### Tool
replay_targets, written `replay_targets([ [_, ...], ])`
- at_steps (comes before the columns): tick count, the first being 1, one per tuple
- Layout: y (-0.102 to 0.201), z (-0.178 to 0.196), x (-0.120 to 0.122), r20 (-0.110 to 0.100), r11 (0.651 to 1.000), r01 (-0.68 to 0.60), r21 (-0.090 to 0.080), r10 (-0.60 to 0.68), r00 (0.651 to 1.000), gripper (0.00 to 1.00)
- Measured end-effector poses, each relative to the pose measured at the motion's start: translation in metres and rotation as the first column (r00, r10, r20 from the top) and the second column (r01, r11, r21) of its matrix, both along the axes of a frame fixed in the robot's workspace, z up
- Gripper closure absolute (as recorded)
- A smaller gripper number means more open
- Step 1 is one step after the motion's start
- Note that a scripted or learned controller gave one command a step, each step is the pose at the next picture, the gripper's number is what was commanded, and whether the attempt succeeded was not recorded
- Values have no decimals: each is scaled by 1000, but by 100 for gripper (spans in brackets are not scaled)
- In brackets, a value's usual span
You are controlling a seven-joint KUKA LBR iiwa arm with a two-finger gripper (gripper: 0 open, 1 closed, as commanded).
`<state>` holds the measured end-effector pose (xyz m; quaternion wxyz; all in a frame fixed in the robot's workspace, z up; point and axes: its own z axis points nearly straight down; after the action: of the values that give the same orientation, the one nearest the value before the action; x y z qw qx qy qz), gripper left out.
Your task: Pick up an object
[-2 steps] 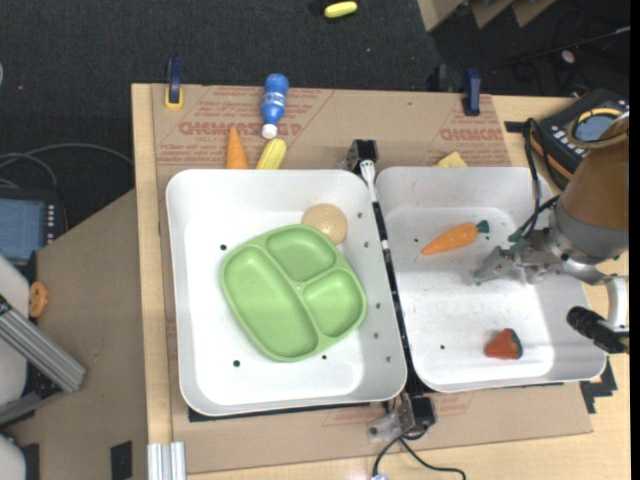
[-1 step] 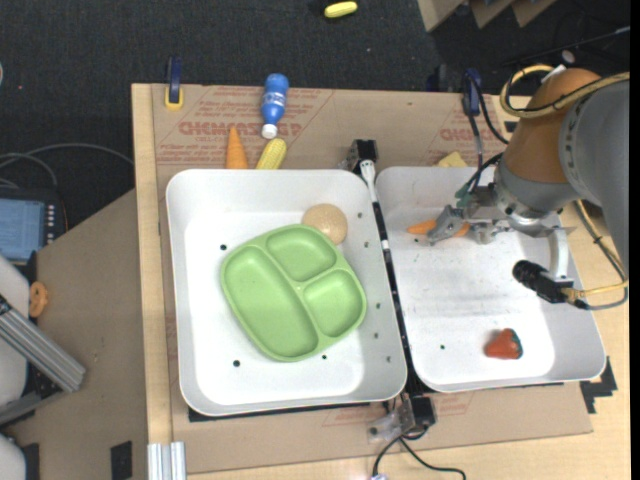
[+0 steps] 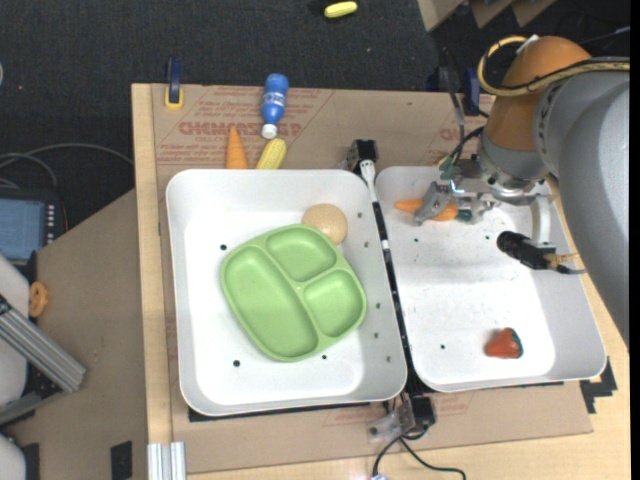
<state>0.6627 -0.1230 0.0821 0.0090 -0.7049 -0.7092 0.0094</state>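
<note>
Arm's down in the right bin, claw sitting right over a little carrot.

Biggest first: the grey arm [image 3: 590, 138] comes in from the right with its orange band up top. Left bin [image 3: 200, 368] holds a green divided plate [image 3: 292, 290] with a tan roll [image 3: 326, 222] touching the plate's far edge. Right bin [image 3: 470, 368] has the gripper [image 3: 443, 206] at its far-left corner, low over a small orange carrot [image 3: 412, 206] that pokes out on its left side; honestly can't tell if the claw is apart or pinched on it. Near the bin's front sits a red strawberry [image 3: 503, 344], well apart from the gripper.
</note>
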Motion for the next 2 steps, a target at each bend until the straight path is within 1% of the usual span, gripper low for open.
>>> replay_targets([
  [1, 29, 2, -33, 21, 1000, 6, 3, -6, 1000, 0],
  [2, 27, -2, -3, -10, 1000, 5, 1, -5, 1000, 0],
])
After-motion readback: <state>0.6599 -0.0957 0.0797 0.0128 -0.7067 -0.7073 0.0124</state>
